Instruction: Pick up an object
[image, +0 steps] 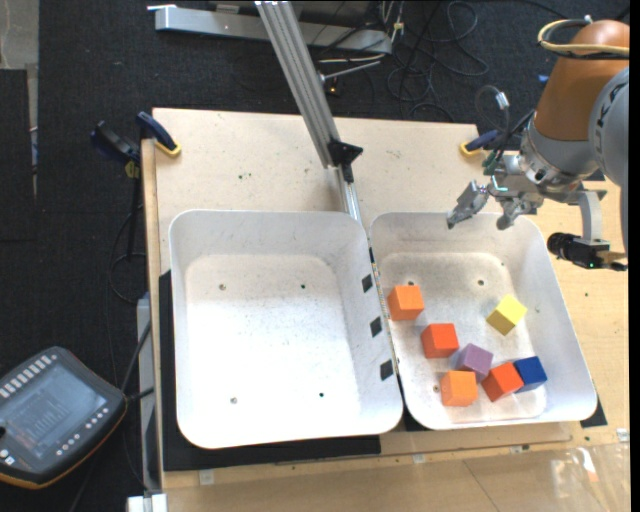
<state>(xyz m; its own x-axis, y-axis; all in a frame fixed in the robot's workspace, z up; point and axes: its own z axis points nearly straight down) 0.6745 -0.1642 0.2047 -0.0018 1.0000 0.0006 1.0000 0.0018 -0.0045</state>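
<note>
While the gripper (487, 207) is hovering with fingers spread wide and holding nothing over the right bin's (563, 300) far rim, the cubes are sitting nearer; it looks to be approaching, needing to descend over the yellow cube (506, 314).

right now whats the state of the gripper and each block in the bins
gripper: jaws open, holding nothing, above the right bin's far edge
orange block: resting alone
red-orange block: beside purple block
yellow block: resting apart
orange block near front, red block, blue block: clustered
</note>
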